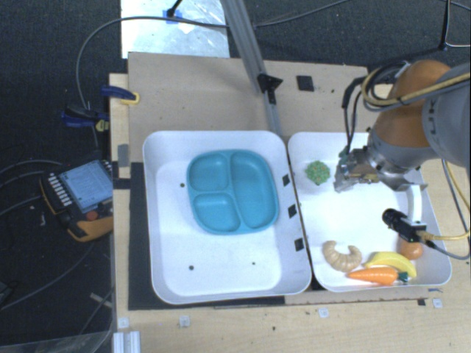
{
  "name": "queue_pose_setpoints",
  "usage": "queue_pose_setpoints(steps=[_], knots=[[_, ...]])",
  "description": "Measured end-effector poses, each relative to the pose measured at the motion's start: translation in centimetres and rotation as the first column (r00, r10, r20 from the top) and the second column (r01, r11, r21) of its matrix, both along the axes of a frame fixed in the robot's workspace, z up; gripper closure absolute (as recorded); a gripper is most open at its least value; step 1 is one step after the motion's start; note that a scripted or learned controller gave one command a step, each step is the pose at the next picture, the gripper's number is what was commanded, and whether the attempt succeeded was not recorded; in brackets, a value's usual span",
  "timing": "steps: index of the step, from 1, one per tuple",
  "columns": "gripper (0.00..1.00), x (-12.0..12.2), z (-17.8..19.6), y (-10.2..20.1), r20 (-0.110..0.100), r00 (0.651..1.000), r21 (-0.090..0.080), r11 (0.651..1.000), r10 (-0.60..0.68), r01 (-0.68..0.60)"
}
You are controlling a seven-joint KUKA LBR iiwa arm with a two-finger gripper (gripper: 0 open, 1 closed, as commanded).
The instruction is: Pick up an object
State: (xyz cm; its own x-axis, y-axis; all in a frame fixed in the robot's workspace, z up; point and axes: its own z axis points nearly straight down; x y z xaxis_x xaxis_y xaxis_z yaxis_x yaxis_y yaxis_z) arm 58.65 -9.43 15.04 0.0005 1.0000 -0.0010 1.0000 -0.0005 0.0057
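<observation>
In the right bin (346, 219) lie a green broccoli floret (318, 172) near the back left, a tan croissant (343, 254), an orange carrot (375, 275), a yellow banana (394, 261) and a small orange ball (411, 250) along the front. My gripper (347, 179) hangs low over the right bin, just right of the broccoli, with nothing visibly between its fingers.
The left bin (169, 248) holds a blue divided plate (232, 190). A grey pole (246, 43) slants in from the top to the bins' back edge. A handheld device (81, 197) and cables lie on the floor to the left.
</observation>
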Motion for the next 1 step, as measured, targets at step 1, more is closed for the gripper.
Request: queue_pose_setpoints(steps=[1], knots=[[1.00,-0.02,5.43,-0.99,0.002,1.000,0.000,1.000,0.000,0.000]])
